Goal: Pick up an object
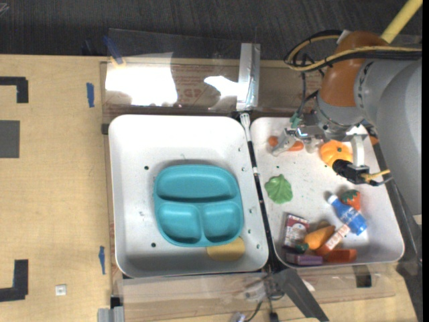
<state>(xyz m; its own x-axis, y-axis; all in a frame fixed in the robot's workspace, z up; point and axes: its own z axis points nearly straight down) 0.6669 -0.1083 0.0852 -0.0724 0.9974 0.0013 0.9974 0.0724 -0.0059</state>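
Your gripper (297, 137) hovers just beside the small orange piece (275, 141) in the right bin (392, 237); you cannot tell its fingers' spread. It looks light and slippery—pinch across its middle.

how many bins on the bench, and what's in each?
2. Left bin holds a teal divided tray and a tan piece. Right bin holds the small items, including a green leaf and a blue bottle.

A tan bench (53, 200) bears two white bins side by side, left bin (127, 180) and right bin (385, 237).
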